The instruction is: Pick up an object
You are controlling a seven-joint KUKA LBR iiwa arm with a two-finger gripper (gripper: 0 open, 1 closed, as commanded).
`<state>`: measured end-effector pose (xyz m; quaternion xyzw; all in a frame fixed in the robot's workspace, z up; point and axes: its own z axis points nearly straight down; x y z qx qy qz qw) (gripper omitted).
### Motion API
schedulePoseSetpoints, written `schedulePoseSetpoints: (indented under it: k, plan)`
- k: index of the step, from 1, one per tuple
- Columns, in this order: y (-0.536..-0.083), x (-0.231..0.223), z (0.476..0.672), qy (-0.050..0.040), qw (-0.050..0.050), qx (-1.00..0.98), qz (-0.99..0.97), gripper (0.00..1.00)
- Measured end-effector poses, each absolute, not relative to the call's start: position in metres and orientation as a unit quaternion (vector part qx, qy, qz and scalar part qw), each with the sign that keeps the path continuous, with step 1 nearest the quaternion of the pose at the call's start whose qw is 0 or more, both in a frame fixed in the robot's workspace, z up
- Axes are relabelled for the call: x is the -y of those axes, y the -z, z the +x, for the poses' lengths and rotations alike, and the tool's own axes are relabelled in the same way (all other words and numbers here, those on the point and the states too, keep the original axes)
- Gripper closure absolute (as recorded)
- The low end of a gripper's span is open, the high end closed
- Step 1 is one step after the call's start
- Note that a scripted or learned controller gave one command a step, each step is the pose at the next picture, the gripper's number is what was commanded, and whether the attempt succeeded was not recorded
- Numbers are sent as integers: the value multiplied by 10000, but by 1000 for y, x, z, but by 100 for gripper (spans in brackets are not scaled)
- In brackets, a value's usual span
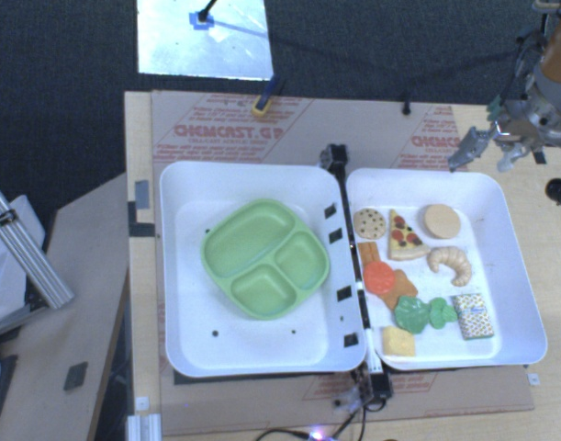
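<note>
The claw [489, 147] hangs released and holding nothing above the far right corner of the right bin [517, 237], whose toy foods lie packed close together. The croissant [451, 263], pizza slice [404, 237] and round bun [441, 220] nearly touch, so a descent there could catch two pieces or knock one aside. A descent close to the bin's rim risks striking it.

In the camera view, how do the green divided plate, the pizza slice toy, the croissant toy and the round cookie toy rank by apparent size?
Largest to smallest:
1. Green divided plastic plate
2. Triangular pizza slice toy and tan croissant toy, which look too similar to rank
3. Round chocolate-chip cookie toy
</note>
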<state>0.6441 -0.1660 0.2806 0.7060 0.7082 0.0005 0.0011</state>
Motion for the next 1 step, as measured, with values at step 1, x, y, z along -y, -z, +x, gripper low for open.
schedulePoseSetpoints:
  k: [1]
  plan:
    - [-239, 162, 649, -3, 10, -7093, 7049, 0]
